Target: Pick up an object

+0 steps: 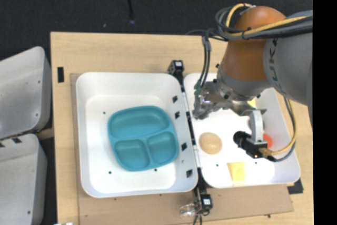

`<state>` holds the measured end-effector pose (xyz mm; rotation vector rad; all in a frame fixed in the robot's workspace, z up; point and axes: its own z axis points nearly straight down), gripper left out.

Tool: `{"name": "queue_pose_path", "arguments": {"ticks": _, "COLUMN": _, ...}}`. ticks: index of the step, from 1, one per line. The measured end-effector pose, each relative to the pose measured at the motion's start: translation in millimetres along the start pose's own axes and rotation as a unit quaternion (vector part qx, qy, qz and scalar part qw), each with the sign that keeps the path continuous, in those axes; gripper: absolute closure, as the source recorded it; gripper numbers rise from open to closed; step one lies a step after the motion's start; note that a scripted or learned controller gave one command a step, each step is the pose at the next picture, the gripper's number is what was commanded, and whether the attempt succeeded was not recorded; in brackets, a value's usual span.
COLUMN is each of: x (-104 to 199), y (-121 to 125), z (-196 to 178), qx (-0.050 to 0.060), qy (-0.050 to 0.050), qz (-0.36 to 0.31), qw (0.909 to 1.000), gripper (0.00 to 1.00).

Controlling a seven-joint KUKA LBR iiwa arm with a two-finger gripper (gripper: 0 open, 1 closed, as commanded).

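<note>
My gripper (201, 107) hangs low over the left edge of the right bin (279, 174), by the divider between the two bins. A tan round object (210, 143) lies in that bin just below and right of the gripper, apart from it. A yellow block (237, 172) rests near the bin's front edge. A small red-orange object (266, 140) peeks out at the right, partly hidden by a black fitting. A teal divided plate (142, 137) lies in the left bin (89, 97).
The arm's orange wrist (251, 55) and grey body cover the back of the right bin. A black fitting (246, 143) with a white strap and a yellow cable hangs over that bin's middle. Wooden bench (63, 55) surrounds both bins.
</note>
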<state>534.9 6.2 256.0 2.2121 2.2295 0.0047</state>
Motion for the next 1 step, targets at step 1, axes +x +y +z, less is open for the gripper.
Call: {"name": "queue_pose_path", "arguments": {"ticks": 1, "x": 53.9, "y": 15.1, "z": 13.9, "qx": 0.001, "qy": -0.001, "qz": 0.000, "qw": 1.0000, "gripper": 1.00}}
